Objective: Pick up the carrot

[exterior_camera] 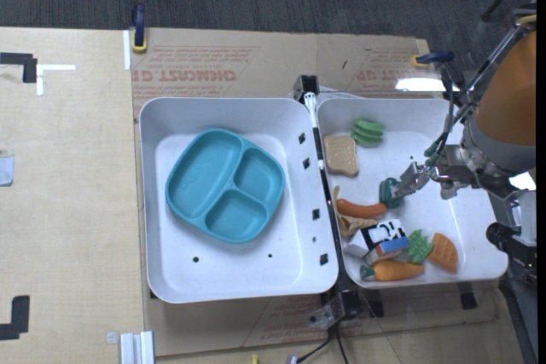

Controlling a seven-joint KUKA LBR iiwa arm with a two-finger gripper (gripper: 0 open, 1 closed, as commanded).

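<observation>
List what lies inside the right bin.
In the right bin: green slices, bread, hot dog, a black-and-white box, two carrots. The gripper covers part of the floor.

Carrot (441,251) hemmed by bin wall (478,273) and greens (419,246).

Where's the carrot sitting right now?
The orange toy carrot with green leaves lies in the right white bin's near right corner, beside an orange vegetable.
</observation>
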